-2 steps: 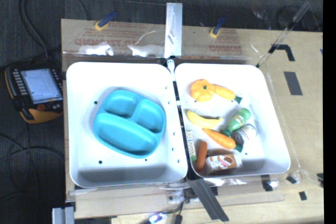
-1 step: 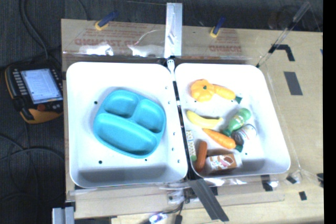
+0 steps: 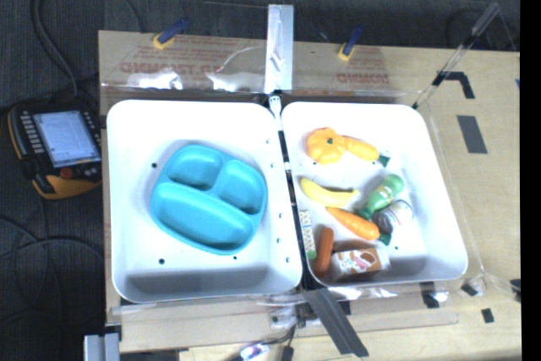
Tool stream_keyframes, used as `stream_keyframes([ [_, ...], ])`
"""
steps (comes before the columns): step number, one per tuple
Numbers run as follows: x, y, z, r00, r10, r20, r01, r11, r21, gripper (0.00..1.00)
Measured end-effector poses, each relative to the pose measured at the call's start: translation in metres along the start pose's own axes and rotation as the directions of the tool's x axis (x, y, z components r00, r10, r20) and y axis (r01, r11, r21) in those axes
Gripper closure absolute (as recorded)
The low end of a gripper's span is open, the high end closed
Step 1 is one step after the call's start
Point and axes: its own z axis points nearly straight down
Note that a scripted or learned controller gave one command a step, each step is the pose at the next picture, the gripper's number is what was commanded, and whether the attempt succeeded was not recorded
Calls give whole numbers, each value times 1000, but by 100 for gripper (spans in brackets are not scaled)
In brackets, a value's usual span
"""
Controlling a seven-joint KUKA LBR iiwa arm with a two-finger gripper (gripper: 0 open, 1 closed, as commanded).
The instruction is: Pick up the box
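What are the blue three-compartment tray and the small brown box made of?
Blue three-compartment tray: looks like moulded plastic, smooth with a soft sheen, rounded edges, uniform colour. Small brown box in the right bin: probably printed cardboard or a plastic toy replica; the label print shows, but blur leaves the material open.

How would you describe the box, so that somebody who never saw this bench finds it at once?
Look in the right bin, at its near edge. The box lies there on its side, next to the sausage and below the carrot. It alone has flat faces and a printed label.
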Motion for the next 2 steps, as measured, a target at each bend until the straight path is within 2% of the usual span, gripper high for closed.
stream_keyframes([
  [1, 0, 2, -7, 1000, 0, 3, 0, 1000, 4, 100],
  [2, 8, -25, 89, 984, 173, -51, -176, 983, -60, 100],
])
